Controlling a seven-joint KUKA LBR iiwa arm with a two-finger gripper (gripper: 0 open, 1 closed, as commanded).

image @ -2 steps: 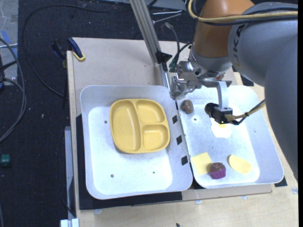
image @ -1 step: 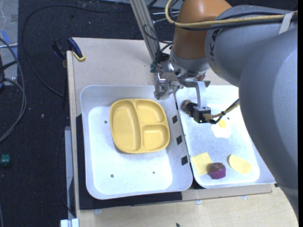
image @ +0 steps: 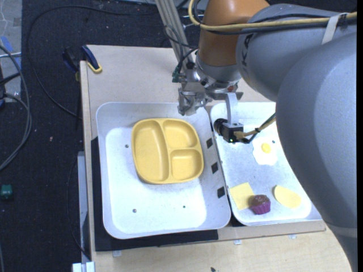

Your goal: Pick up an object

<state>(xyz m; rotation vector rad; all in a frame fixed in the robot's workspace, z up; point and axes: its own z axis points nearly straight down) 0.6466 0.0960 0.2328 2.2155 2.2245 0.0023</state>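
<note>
The gripper (image: 191,103) hangs over the far edge of the left bin (image: 113,208), just beyond the yellow divided tray (image: 167,150) that lies flat in that bin's middle. How wide the gripper is cannot be told, and nothing is seen in its hold. The right bin (image: 303,211) carries the smaller candidates: a fried egg toy (image: 265,152) mid-bin, and a yellow block (image: 241,195), a purple piece (image: 260,204) and a yellow disc (image: 287,196) along its near edge. Judging by position, the tray's far rim looks the likeliest target.
</note>
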